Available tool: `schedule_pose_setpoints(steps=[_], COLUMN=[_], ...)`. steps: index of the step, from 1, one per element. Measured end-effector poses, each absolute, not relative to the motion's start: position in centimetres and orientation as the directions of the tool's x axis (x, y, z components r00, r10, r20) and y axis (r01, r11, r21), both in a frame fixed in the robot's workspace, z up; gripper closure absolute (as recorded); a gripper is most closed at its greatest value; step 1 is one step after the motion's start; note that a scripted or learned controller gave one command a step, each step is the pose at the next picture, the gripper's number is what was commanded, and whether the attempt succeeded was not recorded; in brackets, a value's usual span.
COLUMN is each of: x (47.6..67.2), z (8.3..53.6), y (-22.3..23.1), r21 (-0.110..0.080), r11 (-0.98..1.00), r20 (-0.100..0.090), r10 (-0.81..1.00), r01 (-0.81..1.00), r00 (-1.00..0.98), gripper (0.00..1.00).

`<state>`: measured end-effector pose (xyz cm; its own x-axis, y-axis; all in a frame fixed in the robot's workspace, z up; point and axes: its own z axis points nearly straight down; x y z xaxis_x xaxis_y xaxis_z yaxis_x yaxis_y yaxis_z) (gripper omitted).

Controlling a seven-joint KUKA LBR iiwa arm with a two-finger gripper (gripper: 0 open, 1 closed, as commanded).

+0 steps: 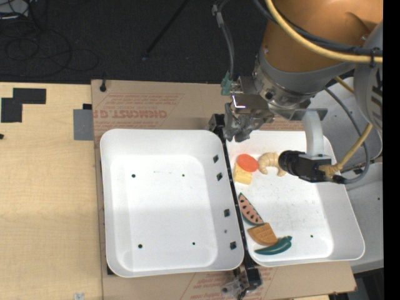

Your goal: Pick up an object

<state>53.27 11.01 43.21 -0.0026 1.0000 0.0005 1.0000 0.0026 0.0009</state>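
The end effector (240, 127) hangs over the far-left corner of the right bin (340, 230); its state cannot be told. Below it lie an orange-red piece (247, 162), yellow block (242, 176), cream piece (269, 162), watermelon slice (251, 210), brown wedge (262, 234) and green pod (275, 247). The left bin (125, 161) adjoins.

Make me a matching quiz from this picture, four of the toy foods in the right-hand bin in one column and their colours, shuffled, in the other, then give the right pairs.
Things:
1. tomato
2. watermelon slice
3. chili pepper
4. cheese wedge

Colours:
A. pale yellow
B. dark green
C. orange-red
D. red with dark seeds and a green rind

Pairs: 1-C, 2-D, 3-B, 4-A
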Motion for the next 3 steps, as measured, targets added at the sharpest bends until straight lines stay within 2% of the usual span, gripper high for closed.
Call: schedule_pose_setpoints(steps=[1, 3], x=[49.7, 49.9], z=[51.0, 52.4], y=[13.1, 13.3], r21=[0.004, -0.011], r11=[0.004, 0.017], r20=[0.002, -0.004], r10=[1.000, 1.000], r01=[1.000, 1.000], r00=[-0.004, -0.017], gripper=[1.00, 1.00])
